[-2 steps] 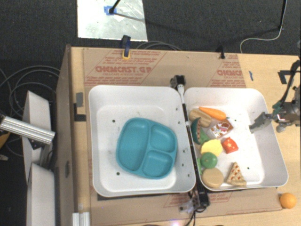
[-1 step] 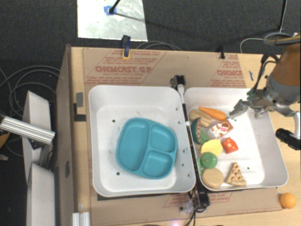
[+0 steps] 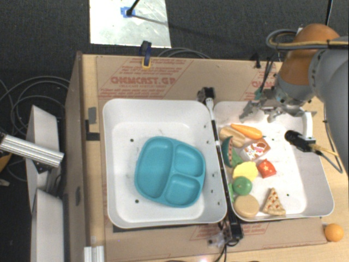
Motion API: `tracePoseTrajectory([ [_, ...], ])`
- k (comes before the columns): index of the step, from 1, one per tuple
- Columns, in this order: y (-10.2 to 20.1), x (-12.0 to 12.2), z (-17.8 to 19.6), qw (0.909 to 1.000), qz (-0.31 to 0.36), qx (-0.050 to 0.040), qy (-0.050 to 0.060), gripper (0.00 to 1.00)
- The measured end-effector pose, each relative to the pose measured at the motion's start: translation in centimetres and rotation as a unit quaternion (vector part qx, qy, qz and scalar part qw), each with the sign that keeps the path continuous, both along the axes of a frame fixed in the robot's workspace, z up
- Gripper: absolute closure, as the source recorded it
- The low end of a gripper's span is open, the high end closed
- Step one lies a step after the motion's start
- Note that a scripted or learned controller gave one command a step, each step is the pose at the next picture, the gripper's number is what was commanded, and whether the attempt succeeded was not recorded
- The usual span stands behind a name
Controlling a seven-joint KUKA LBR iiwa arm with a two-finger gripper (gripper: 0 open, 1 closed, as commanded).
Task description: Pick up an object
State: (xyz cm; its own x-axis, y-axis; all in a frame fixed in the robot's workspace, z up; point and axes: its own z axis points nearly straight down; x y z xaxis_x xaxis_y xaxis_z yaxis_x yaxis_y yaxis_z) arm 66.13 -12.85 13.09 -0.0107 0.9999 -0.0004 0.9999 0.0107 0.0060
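Over the back end of the right bin [image 3: 308, 182] the claw [image 3: 265, 111] hangs with its two fingers spread and nothing between them. Just in front of it, a toy carrot [image 3: 246, 130] lies across the bin floor, apart from the fingers. Toward the near end, along the bin's left wall, sits a cluster of toy food: a small printed box [image 3: 256, 148], a red block [image 3: 266, 168], a yellow piece [image 3: 245, 171], a green ball [image 3: 242, 186], a round beige biscuit [image 3: 246, 206] and a pizza slice [image 3: 273, 202]. Beside it, the left bin [image 3: 122, 141] holds a blue divided plate [image 3: 170, 171]. An orange ball [image 3: 333, 232] rests on the surface [image 3: 163, 78] outside the right bin's near corner.
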Motion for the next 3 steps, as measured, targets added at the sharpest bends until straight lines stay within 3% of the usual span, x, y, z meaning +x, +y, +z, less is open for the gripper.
tracePoseTrajectory([
  [1,-2.3,-5.8,-4.9,1.0,-0.006,0.0005,0.005,0.0],
  [2,-0.8,0.4,-4.6,1.0,-0.001,-0.0005,0.004,0.0],
  [3,-0.9,0.1,-3.6,1.0,-0.001,0.0006,0.007,1.0],
])
